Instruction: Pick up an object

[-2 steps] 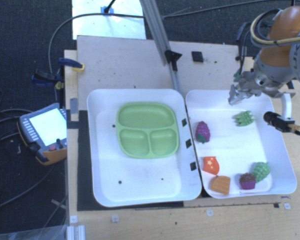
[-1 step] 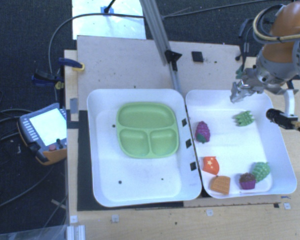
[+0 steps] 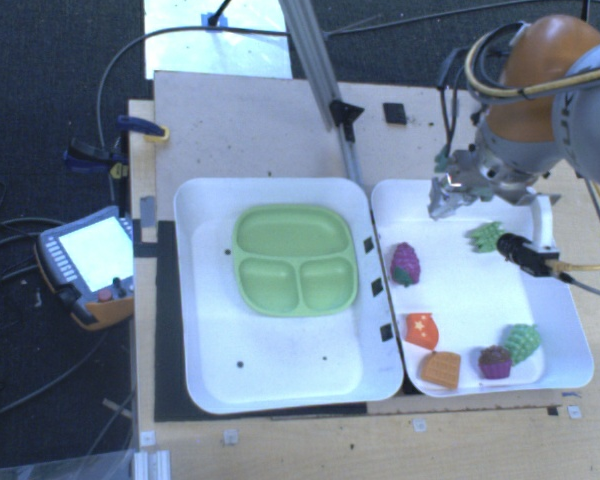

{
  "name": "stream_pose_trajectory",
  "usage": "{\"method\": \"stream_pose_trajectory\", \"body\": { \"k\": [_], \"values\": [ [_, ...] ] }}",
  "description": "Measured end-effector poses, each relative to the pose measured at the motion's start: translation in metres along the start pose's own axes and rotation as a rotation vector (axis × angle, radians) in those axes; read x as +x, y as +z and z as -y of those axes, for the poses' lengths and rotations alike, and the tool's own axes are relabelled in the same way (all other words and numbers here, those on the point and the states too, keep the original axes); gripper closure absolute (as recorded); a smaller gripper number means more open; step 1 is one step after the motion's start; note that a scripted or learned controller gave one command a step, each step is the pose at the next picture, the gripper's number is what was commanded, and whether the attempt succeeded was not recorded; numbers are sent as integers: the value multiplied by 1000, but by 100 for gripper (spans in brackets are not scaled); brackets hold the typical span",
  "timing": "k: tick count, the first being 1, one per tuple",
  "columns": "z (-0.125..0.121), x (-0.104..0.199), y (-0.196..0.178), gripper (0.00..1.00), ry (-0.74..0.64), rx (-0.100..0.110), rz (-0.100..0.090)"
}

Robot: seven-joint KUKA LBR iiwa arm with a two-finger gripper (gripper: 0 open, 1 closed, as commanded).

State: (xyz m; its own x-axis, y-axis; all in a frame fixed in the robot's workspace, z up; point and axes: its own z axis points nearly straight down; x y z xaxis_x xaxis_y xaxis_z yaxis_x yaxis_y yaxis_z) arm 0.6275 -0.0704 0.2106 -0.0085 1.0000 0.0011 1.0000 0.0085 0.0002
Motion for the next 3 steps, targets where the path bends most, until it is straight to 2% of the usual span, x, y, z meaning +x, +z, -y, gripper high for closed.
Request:
{"method": "stream_pose_trajectory", "body": {
  "k": [1,2,3],
  "values": [
    [12,54,8,100,-1,1,0],
    [27,108,-7,100,-1,0,-1],
    [49,165,-5,100,-1,2,-1]
  ]
}}
